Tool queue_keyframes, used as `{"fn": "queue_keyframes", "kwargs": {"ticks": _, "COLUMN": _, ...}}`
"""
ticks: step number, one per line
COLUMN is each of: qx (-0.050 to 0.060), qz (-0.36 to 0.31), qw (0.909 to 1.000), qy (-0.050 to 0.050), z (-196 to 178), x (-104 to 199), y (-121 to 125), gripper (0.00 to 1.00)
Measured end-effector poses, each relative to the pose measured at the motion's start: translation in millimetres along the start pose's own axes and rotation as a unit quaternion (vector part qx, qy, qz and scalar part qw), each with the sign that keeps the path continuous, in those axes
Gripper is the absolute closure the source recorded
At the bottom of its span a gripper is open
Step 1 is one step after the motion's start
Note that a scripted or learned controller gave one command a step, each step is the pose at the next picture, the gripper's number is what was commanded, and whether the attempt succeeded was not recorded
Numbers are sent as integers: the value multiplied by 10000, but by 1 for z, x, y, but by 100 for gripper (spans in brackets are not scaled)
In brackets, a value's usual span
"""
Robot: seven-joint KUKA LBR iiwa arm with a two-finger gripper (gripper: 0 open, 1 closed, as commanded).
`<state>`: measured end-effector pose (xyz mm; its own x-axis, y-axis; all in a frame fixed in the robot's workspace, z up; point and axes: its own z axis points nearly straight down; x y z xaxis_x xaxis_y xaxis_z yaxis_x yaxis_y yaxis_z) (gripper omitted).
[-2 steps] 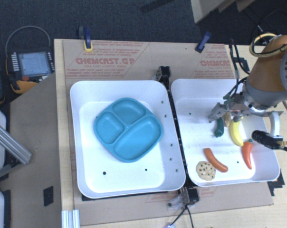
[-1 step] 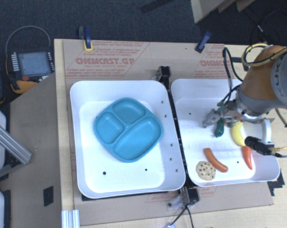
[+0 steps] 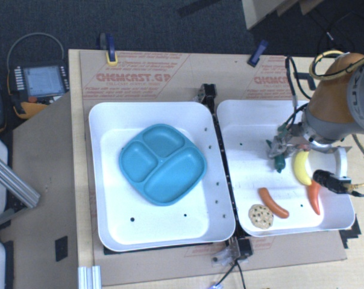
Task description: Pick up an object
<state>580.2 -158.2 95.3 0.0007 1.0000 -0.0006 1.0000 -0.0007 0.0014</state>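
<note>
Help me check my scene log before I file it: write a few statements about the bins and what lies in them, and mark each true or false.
1. The blue divided plate lies in the left bin. True.
2. The cookie lies in the left bin. False: it lies in the right bin, near its front edge.
3. The hot dog sausage lies beside the cookie. True.
4. The banana rests on the blue divided plate. False: it lies in the right bin, next to the gripper.
5. The carrot lies just in front of the banana. True.
</note>
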Motion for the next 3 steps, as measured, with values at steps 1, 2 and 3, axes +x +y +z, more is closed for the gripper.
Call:
{"fn": "queue_keyframes", "kwargs": {"ticks": 1, "qx": -21, "qz": -14, "qw": 10000, "qy": -6, "z": -47, "x": 6, "y": 6, "gripper": 100}}
{"fn": "queue_keyframes", "kwargs": {"ticks": 2, "qx": -25, "qz": -12, "qw": 10000, "qy": -6, "z": -96, "x": 9, "y": 17, "gripper": 100}}
{"fn": "queue_keyframes", "kwargs": {"ticks": 3, "qx": -27, "qz": -11, "qw": 10000, "qy": -8, "z": -135, "x": 9, "y": 18, "gripper": 100}}
